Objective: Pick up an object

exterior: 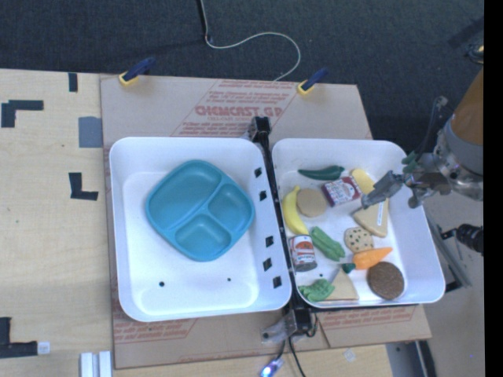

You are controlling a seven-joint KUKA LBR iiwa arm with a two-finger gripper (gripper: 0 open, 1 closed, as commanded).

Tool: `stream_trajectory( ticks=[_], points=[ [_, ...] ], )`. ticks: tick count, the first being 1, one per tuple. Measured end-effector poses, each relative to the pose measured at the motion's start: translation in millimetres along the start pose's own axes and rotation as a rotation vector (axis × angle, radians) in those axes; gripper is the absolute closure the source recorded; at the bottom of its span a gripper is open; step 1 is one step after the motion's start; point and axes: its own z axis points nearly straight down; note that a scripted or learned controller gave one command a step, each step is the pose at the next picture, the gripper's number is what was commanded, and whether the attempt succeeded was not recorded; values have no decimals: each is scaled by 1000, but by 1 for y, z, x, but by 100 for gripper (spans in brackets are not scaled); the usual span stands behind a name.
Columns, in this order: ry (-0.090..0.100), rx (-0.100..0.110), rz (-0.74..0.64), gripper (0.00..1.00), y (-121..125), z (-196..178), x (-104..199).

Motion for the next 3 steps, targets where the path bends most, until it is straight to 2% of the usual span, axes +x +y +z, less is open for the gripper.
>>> stream_trajectory(
  ticks=[1,2,3],
  points=[
    [1,0,-3,0,-25,-78,60],
    [0,9,2,100,-26,-84,57],
    [1,13,1,100,15,-1,79]
  ],
)
